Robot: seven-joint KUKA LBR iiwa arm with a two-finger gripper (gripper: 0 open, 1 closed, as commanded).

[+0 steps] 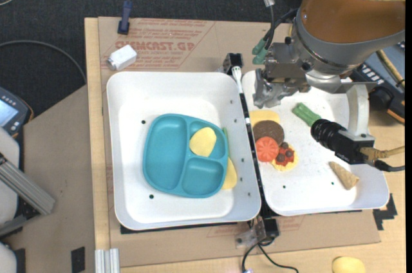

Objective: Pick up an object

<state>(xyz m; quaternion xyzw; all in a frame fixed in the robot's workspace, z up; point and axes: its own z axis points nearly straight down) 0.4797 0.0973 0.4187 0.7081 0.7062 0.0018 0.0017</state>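
Observation:
My gripper (265,98) hangs over the far left part of the right bin (322,197), just above a yellow slice (265,117) and a brown patty (268,131). No object shows between its fingers. Below the patty lie a red tomato piece (266,148) and a small pizza slice (285,156). A green piece (305,114) lies to the gripper's right, and a tan cone-shaped piece (343,174) rests near the bin's right side. In the left bin (125,136) sits a blue divided tray (174,156) holding a yellow piece (203,141).
A black cylindrical part with a white bracket (338,136) reaches over the right bin. Another yellow piece (230,175) peeks out from under the tray's right edge. A white block (122,57) and a blue clip (125,17) lie on the cardboard behind the bins.

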